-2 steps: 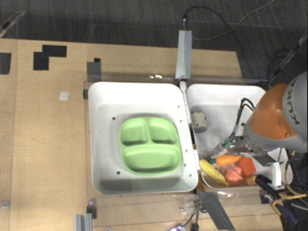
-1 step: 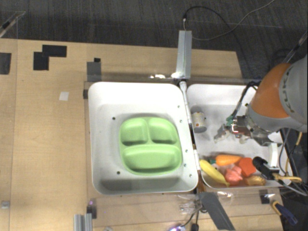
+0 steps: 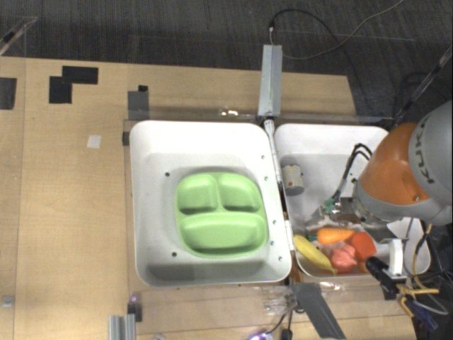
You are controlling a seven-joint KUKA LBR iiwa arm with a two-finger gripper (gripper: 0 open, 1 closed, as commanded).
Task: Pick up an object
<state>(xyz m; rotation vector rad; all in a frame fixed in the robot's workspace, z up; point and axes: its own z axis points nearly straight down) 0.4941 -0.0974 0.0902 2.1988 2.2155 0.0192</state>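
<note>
Toward the right of the frame, reaching in over the right bin (image 3: 311, 142): the grey arm (image 3: 432, 154) with its orange band (image 3: 396, 172), hanging above the bin's lower half. Hiding under that wrist, the hand, so cannot tell whether released or clenched. Lying in the lower right of the frame, against the right bin's near wall: a yellow banana (image 3: 313, 253), an orange carrot-like piece (image 3: 333, 236), a pinkish-red lump (image 3: 345, 258) and a red-orange piece (image 3: 363, 244), all crowding together and touching, possibly toy food. Standing apart near that bin's left wall, a small grey cylinder (image 3: 291, 178). Sitting in the middle of the left bin (image 3: 148, 190), a green divided tray (image 3: 219, 212), flat on the floor. Resting beneath both bins, the wooden tabletop (image 3: 64, 218).
</note>
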